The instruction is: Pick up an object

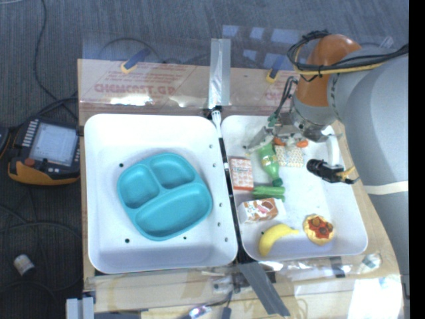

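Target (judged): green bottle (268, 162), lying in the far half of the right bin (346, 205), near its left wall. It is the item closest under the tool.
Tool: tool (275, 133) hangs low over the bin's far edge, just beyond the bottle's far end.
Tool state: cannot tell whether wide or narrow, since the wrist hides it. Nothing is seen held.
Neighbours: patterned sachet (289, 155) just right of the bottle; green toy vegetable (268, 191) at its near end; red-and-white packet (241, 173) by the left wall.
Further out: wrapped snack (259, 210), banana (275, 238) and toy pizza (319, 228) toward the near edge.
Left bin: left bin (106, 145) holds a teal divided plate (166, 195).
Step (judged): approach and descent; no grasp yet.
Next move needs: centring over a single item, clear of the sachet, then closing and a straight lift.
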You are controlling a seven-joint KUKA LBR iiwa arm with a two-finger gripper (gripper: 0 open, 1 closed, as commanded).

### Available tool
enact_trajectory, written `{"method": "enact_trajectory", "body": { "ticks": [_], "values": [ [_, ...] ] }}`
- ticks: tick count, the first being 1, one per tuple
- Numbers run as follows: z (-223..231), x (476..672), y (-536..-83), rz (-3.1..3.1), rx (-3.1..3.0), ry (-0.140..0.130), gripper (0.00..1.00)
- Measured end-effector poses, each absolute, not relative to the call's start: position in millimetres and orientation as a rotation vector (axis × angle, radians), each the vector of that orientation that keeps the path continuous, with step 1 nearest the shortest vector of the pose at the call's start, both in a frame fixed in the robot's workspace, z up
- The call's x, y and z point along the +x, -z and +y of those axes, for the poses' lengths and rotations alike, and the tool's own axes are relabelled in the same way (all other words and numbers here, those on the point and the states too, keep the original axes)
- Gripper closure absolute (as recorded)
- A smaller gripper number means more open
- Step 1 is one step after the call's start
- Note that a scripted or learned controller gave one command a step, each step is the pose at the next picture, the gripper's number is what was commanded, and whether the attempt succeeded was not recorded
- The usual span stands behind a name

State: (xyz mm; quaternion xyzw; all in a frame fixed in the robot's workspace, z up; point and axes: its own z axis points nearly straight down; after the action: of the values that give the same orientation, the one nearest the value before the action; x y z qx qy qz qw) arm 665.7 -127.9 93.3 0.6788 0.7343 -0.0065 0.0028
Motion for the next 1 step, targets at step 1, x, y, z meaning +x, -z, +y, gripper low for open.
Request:
{"method": "enact_trajectory", "body": {
  "ticks": [1],
  "values": [
    [-128.2, 666.4, -105.2, 2.304, 2.126, 0.021, 1.00]
  ]
}}
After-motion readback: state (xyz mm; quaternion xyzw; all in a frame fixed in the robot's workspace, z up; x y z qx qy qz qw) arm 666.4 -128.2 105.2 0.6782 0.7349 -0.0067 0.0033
